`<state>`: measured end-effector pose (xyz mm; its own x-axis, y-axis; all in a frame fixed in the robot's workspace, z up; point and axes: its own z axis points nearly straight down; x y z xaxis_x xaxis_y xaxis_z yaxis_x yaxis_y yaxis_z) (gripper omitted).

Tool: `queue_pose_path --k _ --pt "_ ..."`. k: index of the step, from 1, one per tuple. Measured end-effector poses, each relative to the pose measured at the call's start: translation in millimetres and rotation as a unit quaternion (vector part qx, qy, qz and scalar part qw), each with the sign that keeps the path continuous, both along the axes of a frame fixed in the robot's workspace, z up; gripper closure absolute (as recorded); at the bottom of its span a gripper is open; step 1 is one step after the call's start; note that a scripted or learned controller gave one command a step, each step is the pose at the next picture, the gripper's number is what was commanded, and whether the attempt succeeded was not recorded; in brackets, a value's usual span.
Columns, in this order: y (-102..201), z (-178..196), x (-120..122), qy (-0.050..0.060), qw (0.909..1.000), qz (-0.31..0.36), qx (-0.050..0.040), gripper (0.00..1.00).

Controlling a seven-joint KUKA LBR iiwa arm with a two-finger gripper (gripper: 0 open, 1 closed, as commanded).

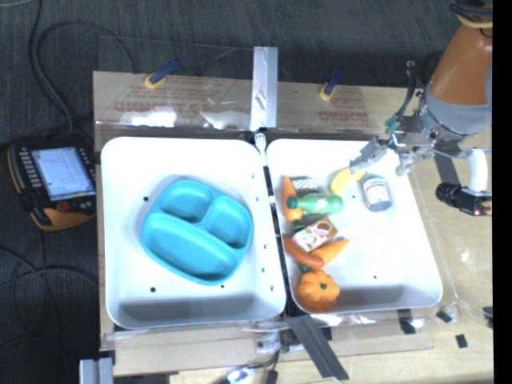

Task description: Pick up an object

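My gripper (386, 160) hangs over the back right part of the right bin (416, 246), open, with nothing between its fingers. One finger (365, 158) points left toward a yellow banana (343, 181) just below it. A small silver can (376, 193) lies right under the gripper. Along the bin's left side lie a green bottle (314, 205), a dark packet (302, 185), a small printed carton (314, 234), two carrots (323, 254) and an orange pumpkin (318, 290).
The left bin (128, 294) holds a blue divided plate (198, 229). A metal divider bar (264, 86) stands behind the bins. A handheld controller (52, 178) sits off the bench at the left.
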<state>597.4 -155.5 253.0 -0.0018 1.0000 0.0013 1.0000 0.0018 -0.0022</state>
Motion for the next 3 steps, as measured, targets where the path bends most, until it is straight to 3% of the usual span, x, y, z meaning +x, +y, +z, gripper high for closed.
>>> queue_pose_path --k 1,2,3 --pt "-36 -82 19 0.000 0.9993 0.037 -0.0015 0.00" --pt "-60 -143 47 -0.014 0.9992 0.037 -0.0018 0.00" --pt "-51 -161 23 -0.009 0.9998 0.020 -0.0016 0.00"
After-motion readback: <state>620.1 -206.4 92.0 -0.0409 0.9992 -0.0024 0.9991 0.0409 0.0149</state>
